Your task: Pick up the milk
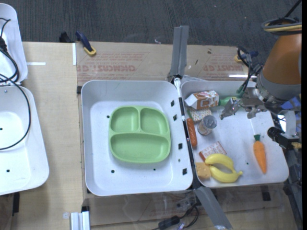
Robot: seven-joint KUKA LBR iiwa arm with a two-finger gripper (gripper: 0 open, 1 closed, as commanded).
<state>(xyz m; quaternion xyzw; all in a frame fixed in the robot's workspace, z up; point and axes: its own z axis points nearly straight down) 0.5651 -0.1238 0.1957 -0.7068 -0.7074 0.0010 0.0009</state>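
Milk carton [205, 100] lies in your right bin's [276, 176] far-left corner; your gripper [229, 110], spread apart, hovers just beside it.

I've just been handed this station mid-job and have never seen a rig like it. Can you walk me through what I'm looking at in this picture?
This is a single camera fixed above the bench, looking down at a slant. The grey and orange shape at the right is the robot arm; its gripper sits over the back of the right bin, with nothing visibly held. The left bin holds a green divided plate. The right bin holds the food items: the milk carton near the back left, a small can, a hot dog along the left wall, a banana, and a carrot. The milk is what it must pick up; it lies just left of the gripper.
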